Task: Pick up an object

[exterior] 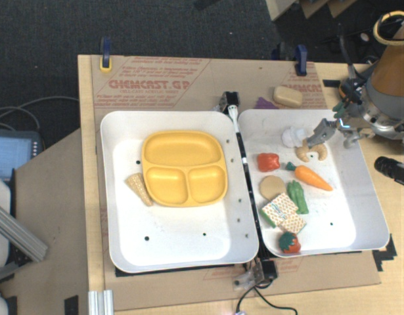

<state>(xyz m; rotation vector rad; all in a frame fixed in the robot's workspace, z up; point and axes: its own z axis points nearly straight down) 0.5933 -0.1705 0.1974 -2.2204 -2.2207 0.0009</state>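
Likely light, hard, slippery plastic carrot (313,177): best pinched across thick middle; state of fingers (318,136) impossible to tell.

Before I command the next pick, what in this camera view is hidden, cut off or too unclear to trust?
- Gripper: small and blurred in the camera view; finger state unreadable.
- Arm: cut off by the right edge.
- Beige piece by the gripper: partly covered by it; identity unclear.
- Pale object in the right bin: washed out against white.
- Purple item behind the bin rim: mostly hidden.
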